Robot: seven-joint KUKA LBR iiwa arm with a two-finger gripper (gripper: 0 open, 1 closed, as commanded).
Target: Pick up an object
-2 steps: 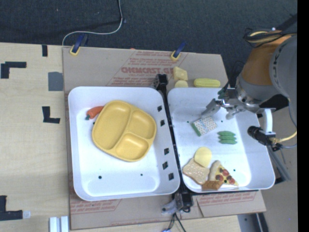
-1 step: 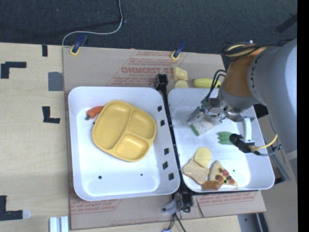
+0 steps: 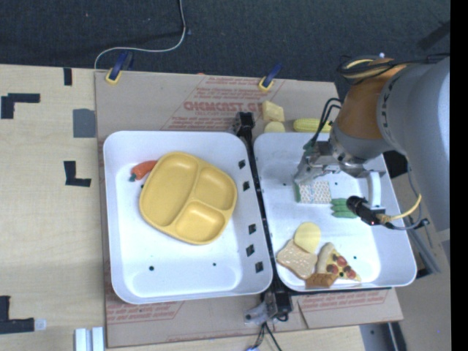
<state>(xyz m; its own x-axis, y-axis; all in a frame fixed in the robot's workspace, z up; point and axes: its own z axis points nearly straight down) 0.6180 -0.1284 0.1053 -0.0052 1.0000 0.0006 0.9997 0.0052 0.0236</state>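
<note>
The hand (image 3: 313, 172) hangs over a speckled block (image 3: 316, 191) in the right bin (image 3: 395, 258).

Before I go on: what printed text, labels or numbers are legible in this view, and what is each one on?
"CHICKASAW", uncertain: large red letters on the cardboard sheet behind the bins, blurred and partly cut off by the left bin.
Smaller red lines under those letters: too blurred to read.
Red print on the cardboard's front edge: too small to read.
Nothing readable on the yellow tray or the food items.

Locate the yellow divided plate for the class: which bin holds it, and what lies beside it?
The yellow divided plate lies in the left bin, toward its upper half, with an orange carrot-like piece at its upper-left edge.
</note>
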